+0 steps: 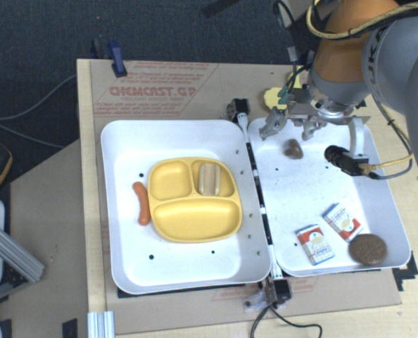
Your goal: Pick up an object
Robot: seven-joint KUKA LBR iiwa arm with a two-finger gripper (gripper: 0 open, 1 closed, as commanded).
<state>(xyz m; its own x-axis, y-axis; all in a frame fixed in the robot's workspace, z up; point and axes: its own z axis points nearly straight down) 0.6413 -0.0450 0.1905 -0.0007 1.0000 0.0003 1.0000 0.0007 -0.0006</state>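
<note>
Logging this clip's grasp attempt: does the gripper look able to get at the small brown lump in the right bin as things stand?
Probably yes. The gripper hangs just above the small brown lump in the right white bin, which lies alone; the two small cartons and the brown disc sit well away.

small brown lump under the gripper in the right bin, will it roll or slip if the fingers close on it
The small brown lump looks rounded and uneven, so it may well squirt sideways or roll on the smooth floor of the right bin. It seems small beside the gripper, so probably light and easy to knock away. Nothing lies close by to block it.
</note>
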